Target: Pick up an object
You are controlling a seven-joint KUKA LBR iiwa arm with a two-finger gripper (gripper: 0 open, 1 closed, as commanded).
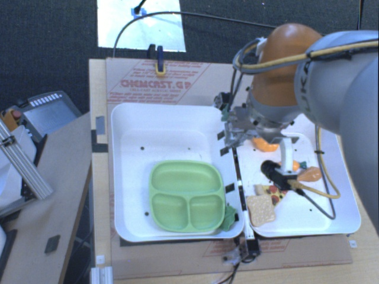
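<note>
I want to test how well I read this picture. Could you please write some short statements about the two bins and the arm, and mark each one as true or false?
1. The green divided plastic plate lies in the left white bin. True.
2. The tan square slice of toast lies on that plate. False: it lies in the right white bin, near its front left corner.
3. The grey arm reaches over the right bin. True.
4. The plate has five compartments. False: it has three.
</note>
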